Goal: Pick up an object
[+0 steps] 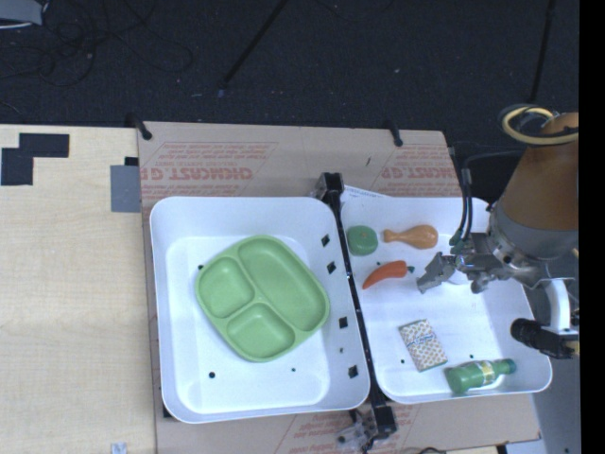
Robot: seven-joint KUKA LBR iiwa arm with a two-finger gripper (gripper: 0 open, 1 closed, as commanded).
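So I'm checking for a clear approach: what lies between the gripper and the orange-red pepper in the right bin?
In the camera view, only bare white bin floor separates the gripper from the orange-red pepper; nothing lies there.

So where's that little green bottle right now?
The green bottle lies on its side at the near right corner of the right bin, just right of the small patterned packet.

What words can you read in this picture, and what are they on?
Red print on the cardboard sheet under the bins, upside down and mirrored: too distorted to read for sure.
Label on the green bottle: too small to read.
Pattern on the small packet: too blurred to read.
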